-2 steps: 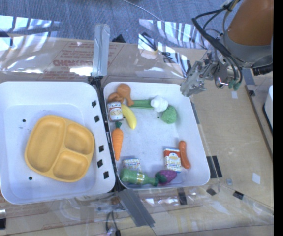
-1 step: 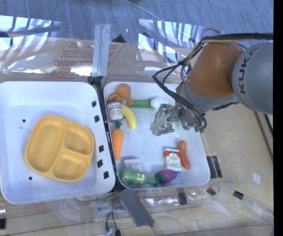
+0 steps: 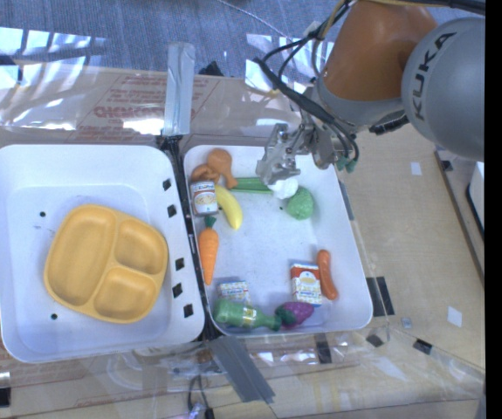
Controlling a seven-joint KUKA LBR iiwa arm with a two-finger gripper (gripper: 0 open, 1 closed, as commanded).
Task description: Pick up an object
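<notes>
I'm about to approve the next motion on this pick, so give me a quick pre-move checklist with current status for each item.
1. End effector inside the right bin, at its far edge: ok.
2. Something to pick right beneath it: ok, a white object sits directly under the tool, with a green leafy toy beside it.
3. Object secured between the fingers: cannot tell, the view is too blurred there.
4. Neighbours clear of the tool: not ok, the green stick lies close alongside.
5. Cables free of the bin wall: ok, they loop above the wrist.
6. Left bin with the yellow tray undisturbed: ok.
</notes>
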